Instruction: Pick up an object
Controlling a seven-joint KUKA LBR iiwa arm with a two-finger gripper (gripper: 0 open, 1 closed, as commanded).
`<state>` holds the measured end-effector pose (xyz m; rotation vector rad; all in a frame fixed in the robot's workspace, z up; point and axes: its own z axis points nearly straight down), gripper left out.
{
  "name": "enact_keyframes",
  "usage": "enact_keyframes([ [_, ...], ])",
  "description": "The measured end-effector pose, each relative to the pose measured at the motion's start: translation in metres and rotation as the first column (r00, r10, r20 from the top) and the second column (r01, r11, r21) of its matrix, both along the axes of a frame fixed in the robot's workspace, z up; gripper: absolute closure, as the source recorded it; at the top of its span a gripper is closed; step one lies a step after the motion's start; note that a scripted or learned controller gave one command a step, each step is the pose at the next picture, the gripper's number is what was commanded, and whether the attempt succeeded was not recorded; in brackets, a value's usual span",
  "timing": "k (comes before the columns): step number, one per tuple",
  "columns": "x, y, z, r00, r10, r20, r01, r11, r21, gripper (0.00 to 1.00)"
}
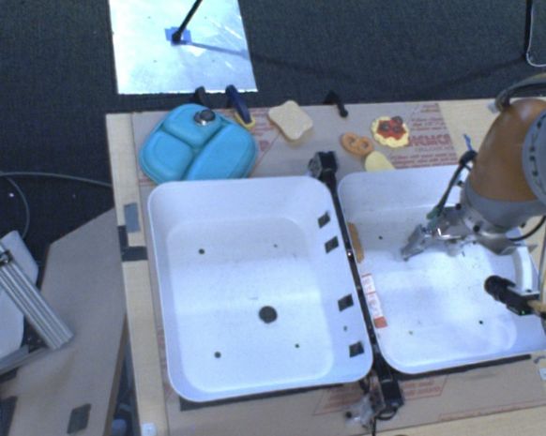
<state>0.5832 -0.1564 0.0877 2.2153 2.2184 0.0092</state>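
My gripper (414, 244) hangs low over the right bin (453, 353), in the bin's upper middle, pointing left. Nothing shows between its tips. A thin orange-brown piece (355, 242) lies against that bin's left wall, a short way left of the gripper. On the floor of the left bin (180, 295) sits a small dark round thing (267, 313), far from the gripper.
Behind the bins, on the bench, lie a blue sectioned dish (197, 145), a toast slice (291, 120), a pretzel (356, 143), a small tart with red topping (390, 130) and a yellow piece (378, 162). A black divider (344, 254) separates the bins.
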Motion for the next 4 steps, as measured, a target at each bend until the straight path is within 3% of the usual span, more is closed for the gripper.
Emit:
enact_keyframes([
  [1, 0.048, -0.046, 0.028, 1.0, 0.002, 0.001, -0.002, 1.0, -0.004, 0.0],
  [2, -0.039, -0.051, -0.001, 1.0, -0.003, 0.002, 0.003, 1.0, -0.003, 0.0],
  [3, 0.002, 0.038, -0.001, 1.0, 0.009, 0.002, -0.009, 1.0, -0.002, 0.0],
  [4, 0.002, 0.033, 0.011, 1.0, 0.003, 0.007, -0.003, 1.0, -0.005, 1.0],
])
